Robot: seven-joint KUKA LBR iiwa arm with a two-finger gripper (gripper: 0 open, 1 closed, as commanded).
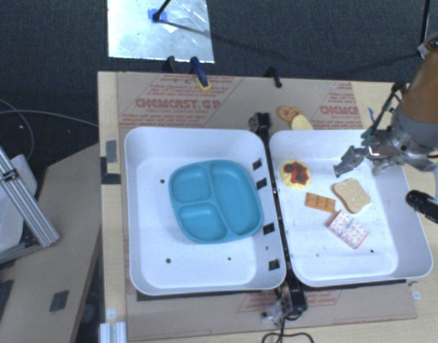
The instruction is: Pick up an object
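- Camera view: the gripper (353, 159) hangs over the upper part of the right bin (411, 263), nothing between its fingers; whether they stand apart or together I cannot tell, since they show as one grey blur.
- Candidate things lie in the right bin: a bread slice (351, 194) just below the gripper, a cracker (320, 203) beside it, a wrapped sweet (347, 229) lower down, and a round tart (295, 174) near the bin's left wall.
- Risk: bread, cracker and sweet all lie flat and low, so the fingers could close above them or skid along the bin floor.
- Risk: bread and cracker sit close together; a descent between them could nudge one aside or catch neither.
- Risk: the tart sits near the left wall, which could block a finger.
- The left bin (143, 263) bears a blue tray (215, 200), too wide to grasp flat.
- Hard to make out: the arm is cut off at the right, and the two small things (296, 118) beyond the bins are unclear.
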